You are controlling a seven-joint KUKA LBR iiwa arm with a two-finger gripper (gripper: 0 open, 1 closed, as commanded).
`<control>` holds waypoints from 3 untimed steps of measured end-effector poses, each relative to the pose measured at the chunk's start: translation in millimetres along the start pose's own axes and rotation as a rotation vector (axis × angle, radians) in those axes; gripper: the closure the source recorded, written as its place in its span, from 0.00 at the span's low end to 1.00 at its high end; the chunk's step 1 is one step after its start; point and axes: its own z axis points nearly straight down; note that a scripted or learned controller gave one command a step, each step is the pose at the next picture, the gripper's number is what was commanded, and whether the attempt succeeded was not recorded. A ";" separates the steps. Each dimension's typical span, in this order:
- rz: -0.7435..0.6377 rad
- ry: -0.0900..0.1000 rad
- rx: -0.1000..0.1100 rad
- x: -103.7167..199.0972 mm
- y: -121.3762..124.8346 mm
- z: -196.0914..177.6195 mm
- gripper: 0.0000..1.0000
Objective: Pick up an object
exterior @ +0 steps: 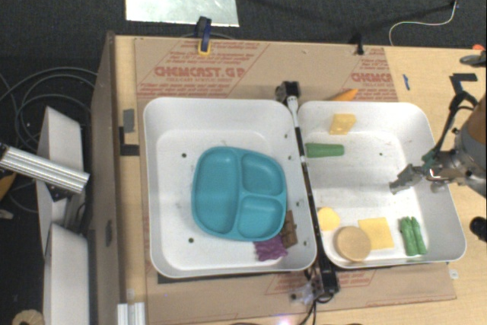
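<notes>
Jaws' state cannot be told; the gripper point(407, 179) hovers over the right bin point(380, 198), above the green stick point(413, 235).

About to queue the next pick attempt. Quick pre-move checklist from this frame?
1. Gripper over the right bin: ok, it sits above the bin's right half.
2. Nothing held: cannot tell, the tip is too small and blurred.
3. Targets in the right bin: ok, yellow block, green strip, tan disc, yellow square, green sticks.
4. Spacing: not ok at the front, where the tan disc touches the yellow square; the yellow block stands apart.
5. Left bin: ok, teal tray with a purple piece at its front edge.
6. Finger state: cannot tell.
</notes>
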 end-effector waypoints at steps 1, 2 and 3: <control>-0.006 0.001 -0.003 34.1 54.7 106.5 0.00; -0.011 -0.001 -0.016 96.7 176.7 36.5 0.00; -0.003 0.000 0.001 95.8 173.6 110.3 0.00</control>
